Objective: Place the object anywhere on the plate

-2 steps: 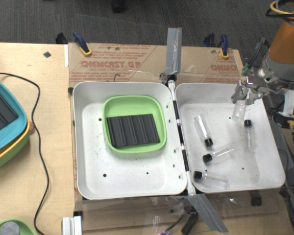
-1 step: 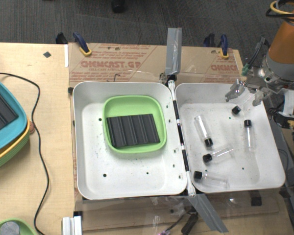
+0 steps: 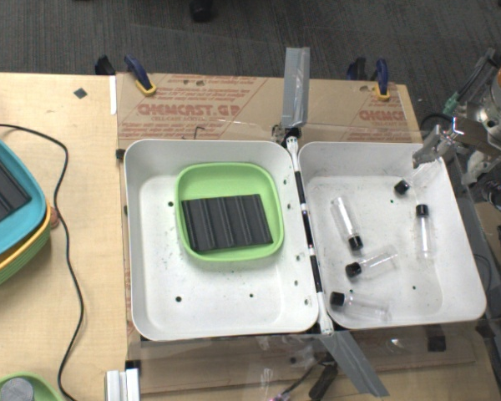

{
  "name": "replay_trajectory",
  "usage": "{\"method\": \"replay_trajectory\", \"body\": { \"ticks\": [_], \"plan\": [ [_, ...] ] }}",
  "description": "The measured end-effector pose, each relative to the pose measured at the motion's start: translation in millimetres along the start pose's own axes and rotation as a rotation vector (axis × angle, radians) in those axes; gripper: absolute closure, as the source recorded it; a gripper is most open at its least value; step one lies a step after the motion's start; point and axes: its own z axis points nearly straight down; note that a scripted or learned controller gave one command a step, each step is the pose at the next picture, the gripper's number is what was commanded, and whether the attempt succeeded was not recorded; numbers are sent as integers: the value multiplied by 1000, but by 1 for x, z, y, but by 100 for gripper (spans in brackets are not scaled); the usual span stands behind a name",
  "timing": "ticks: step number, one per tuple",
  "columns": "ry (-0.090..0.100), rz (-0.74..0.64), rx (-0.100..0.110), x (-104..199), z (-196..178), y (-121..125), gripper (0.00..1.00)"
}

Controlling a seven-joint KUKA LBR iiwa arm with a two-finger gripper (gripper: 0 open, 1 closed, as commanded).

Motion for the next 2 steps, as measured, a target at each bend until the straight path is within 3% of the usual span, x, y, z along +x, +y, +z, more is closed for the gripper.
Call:
{"method": "replay_trajectory", "body": {
  "ticks": [1, 2],
  "plan": [
    [0, 157, 2, -5, -23, -28, 0],
    [-2, 511, 2, -29, -33, -30, 0]
  ]
}}
